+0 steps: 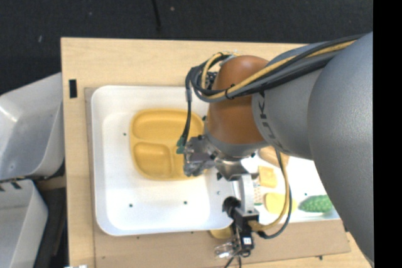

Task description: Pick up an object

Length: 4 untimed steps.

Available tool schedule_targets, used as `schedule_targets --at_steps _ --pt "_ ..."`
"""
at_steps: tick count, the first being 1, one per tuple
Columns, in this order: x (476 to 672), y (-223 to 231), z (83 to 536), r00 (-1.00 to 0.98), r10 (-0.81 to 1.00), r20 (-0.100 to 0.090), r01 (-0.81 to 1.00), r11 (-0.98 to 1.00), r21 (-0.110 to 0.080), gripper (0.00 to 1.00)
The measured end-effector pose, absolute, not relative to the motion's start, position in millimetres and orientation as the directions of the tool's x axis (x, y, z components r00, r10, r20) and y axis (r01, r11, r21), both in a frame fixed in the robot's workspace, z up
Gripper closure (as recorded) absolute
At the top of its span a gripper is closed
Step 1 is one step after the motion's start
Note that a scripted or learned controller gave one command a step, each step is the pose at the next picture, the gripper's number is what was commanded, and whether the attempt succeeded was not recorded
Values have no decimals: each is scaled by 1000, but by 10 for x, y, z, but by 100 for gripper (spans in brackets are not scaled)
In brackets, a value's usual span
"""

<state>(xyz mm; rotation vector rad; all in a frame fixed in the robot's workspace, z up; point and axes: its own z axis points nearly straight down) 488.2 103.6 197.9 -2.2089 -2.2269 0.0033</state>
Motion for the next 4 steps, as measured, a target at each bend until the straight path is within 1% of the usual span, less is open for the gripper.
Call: schedule_targets --at_steps 1,2,3,4 --pt "4910 1209 3873 -7 1000 5 1000 6 16 100" --pt "4902 484 3646 5 1000 -2 1000 -5 0 100" --pt "4900 -176 5101 5 1000 -2 1000 -5 20 100" --pt "4893 -397 3808 3 1000 -2 1000 -3 -8 100"
